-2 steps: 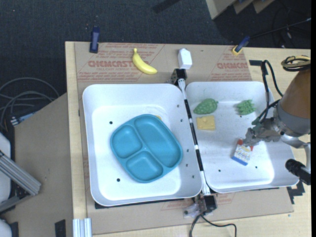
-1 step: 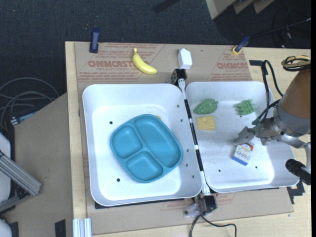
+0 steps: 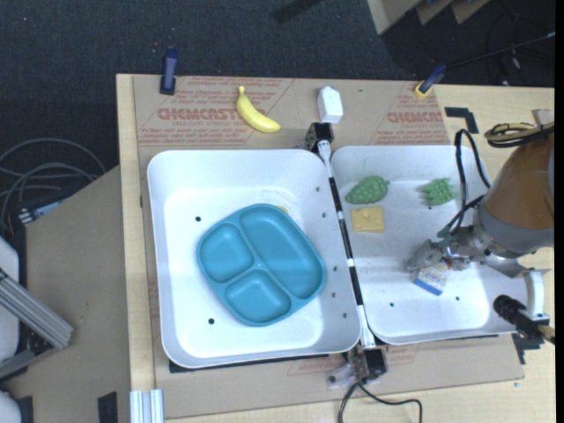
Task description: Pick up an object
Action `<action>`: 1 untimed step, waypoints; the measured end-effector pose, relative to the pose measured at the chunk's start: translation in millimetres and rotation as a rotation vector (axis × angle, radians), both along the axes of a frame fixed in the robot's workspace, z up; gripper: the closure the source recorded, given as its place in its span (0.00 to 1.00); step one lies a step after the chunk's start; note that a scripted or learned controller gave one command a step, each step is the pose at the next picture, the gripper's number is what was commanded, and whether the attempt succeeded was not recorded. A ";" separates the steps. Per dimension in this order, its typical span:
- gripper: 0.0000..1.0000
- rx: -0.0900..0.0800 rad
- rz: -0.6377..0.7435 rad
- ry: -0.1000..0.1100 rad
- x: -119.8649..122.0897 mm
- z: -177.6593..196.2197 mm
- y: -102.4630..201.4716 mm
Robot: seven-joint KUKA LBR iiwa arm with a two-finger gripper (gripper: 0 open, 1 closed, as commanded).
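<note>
My gripper (image 3: 434, 258) is low in the right bin (image 3: 397, 315), at the end of the grey arm that reaches in from the right. A small blue and white packet (image 3: 431, 281) lies on the bin floor directly under and in front of it, touching or nearly touching. Further back in the same bin are a green leafy toy (image 3: 367, 189), a smaller green piece (image 3: 437, 190) and a yellow square block (image 3: 368, 219). The arm's wrist hides the gripper's tips.
The left bin (image 3: 176, 201) holds a blue divided plate (image 3: 259, 263). A banana (image 3: 254, 113) and a white block (image 3: 330, 104) lie on the cardboard behind the bins. Black cables (image 3: 465, 161) hang over the right bin's back right.
</note>
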State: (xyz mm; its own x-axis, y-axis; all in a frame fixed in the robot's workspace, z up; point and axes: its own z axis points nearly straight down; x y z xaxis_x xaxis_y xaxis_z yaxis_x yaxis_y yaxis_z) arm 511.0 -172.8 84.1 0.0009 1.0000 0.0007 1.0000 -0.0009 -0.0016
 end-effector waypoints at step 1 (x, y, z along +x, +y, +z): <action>1.00 -0.001 0.000 -0.002 0.5 10.0 0.0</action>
